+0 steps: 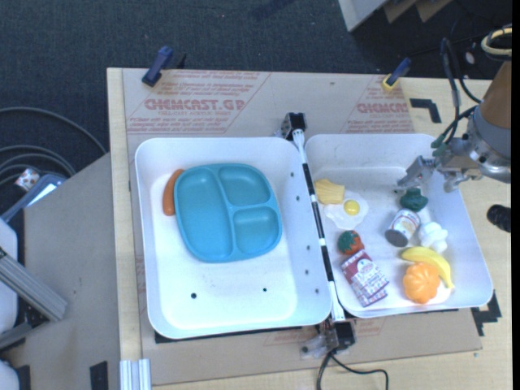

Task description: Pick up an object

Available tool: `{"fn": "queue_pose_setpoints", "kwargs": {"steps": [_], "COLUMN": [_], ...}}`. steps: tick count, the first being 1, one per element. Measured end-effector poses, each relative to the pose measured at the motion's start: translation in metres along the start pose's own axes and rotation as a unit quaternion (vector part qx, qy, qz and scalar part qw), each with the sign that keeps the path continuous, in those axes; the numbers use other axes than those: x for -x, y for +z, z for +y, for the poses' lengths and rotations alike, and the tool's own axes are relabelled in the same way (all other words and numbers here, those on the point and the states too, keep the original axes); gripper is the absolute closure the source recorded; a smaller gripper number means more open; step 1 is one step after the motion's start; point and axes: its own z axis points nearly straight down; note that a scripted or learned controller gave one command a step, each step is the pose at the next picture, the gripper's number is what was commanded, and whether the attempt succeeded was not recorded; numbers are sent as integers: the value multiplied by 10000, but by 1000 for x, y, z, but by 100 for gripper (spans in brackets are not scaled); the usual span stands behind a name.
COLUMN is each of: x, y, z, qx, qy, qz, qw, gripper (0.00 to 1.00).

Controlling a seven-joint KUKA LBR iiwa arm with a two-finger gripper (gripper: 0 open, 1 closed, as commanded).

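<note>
The right bin holds several toy foods: a yellow wedge, a fried egg, a strawberry, a red packet, a small can, a dark green piece, a white piece, a banana and an orange. My gripper hangs over the bin's far right part, just above and behind the green piece. Its fingers are spread open with nothing between them.
In the left bin lies a blue divided plate with an orange sausage-like toy tucked at its left edge. Cables run down from the upper right to the arm's wrist.
</note>
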Motion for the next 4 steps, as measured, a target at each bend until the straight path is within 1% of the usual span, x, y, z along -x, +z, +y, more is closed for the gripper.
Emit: {"fn": "queue_pose_setpoints", "kwargs": {"steps": [1, 2, 3, 4], "x": [0, -43, -83, -84], "y": [122, 121, 121, 122], "z": [24, 90, 96, 33], "qx": [-5, 4, -2, -13], "qy": [-3, -5, -7, 4], "qz": [3, 0, 2, 6], "qw": [10000, 10000, 10000, 10000], "gripper": [0, 0, 0, 0]}}
